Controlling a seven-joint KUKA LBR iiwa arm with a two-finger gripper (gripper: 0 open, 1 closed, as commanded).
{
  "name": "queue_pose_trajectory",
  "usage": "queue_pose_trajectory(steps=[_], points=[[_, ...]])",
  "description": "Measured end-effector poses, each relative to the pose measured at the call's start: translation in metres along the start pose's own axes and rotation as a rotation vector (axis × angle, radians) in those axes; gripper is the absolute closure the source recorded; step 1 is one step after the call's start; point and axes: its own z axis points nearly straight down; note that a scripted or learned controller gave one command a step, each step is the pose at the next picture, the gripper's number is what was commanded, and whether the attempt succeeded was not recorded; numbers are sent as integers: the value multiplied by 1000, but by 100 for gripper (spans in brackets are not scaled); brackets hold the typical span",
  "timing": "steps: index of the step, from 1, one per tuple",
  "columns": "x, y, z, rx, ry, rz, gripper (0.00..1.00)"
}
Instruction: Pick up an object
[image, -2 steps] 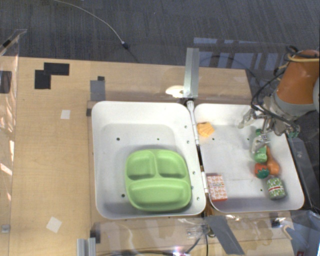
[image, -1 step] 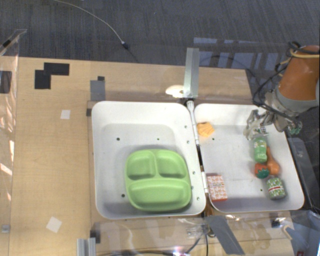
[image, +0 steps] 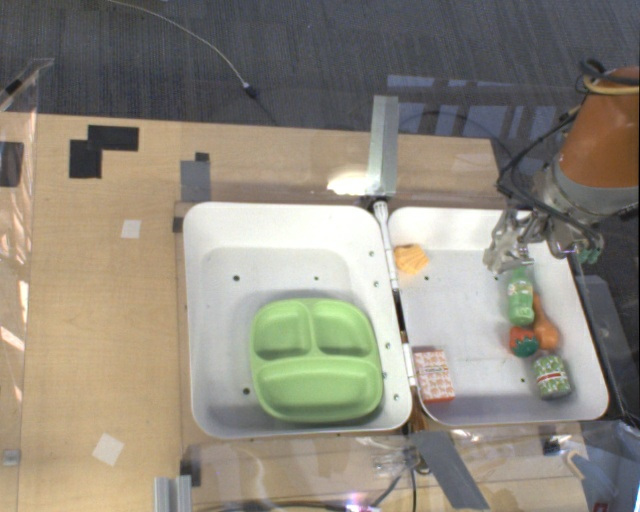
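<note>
The gripper (image: 515, 250) is seen low over the right bin (image: 470, 300), near its far right corner, and whether anything is pinched cannot be told, since the metal hardware there blurs together. Just below the gripper, nearly touching it, a green packet (image: 520, 298) is laid lengthwise, soft-looking and glossy. Crowded beyond that, farther toward the near edge, a rounded orange-red piece with a green top (image: 527, 342) is found, with a second orange lump (image: 546, 335) pressed against its right side, and then a small green and white can (image: 551, 377) is tipped near the bin's right wall. These four are packed in one line, so the packet is hemmed in from the near side by its neighbours. Well off to the left of the gripper, a crinkled orange piece (image: 411, 259) is set against the divider between the bins, and a flat printed red and white box (image: 433, 374) is lodged at the near left corner. Farther left still, the left bin (image: 215, 300) is occupied by a smooth green divided tray (image: 316, 358) with rounded corners and three compartments. Both bins are matte white plastic, seated on a pale wooden bench (image: 90, 330).
</note>
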Motion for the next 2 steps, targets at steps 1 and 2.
queue_pose_trajectory(steps=[1,2], points=[[15,113,-6,-6,7,104,100],[22,165,-7,-1,12,573,100]])
